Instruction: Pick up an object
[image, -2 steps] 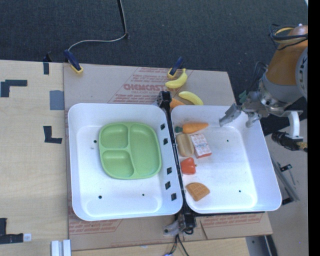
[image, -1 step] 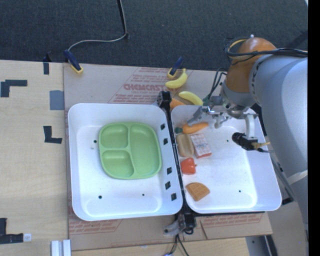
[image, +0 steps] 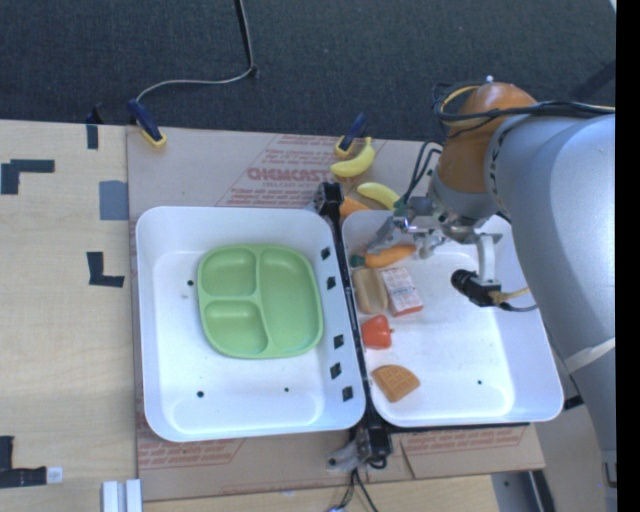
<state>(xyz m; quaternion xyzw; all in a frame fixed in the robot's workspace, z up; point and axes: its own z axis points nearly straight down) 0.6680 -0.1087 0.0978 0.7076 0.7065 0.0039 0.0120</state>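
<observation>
My gripper (image: 405, 238) hangs low over the back of the right bin (image: 480, 380), its metal fingers just above an orange carrot-like piece (image: 388, 257). Nothing shows between the fingers. Next to it lie a tan bread slice (image: 369, 291) and a small white and red box (image: 402, 291). A red pepper piece (image: 375, 331) sits by the bin's left wall and an orange-brown cookie-like piece (image: 395, 381) lies nearer the front. A yellow banana (image: 378, 193) rests at the bin's back edge.
The left bin (image: 170, 400) holds a green divided plate (image: 260, 300). A second yellow banana (image: 353, 161) with a blue clamp lies on the cardboard behind the bins. Black clips line the divider between the bins. The grey arm covers the right side.
</observation>
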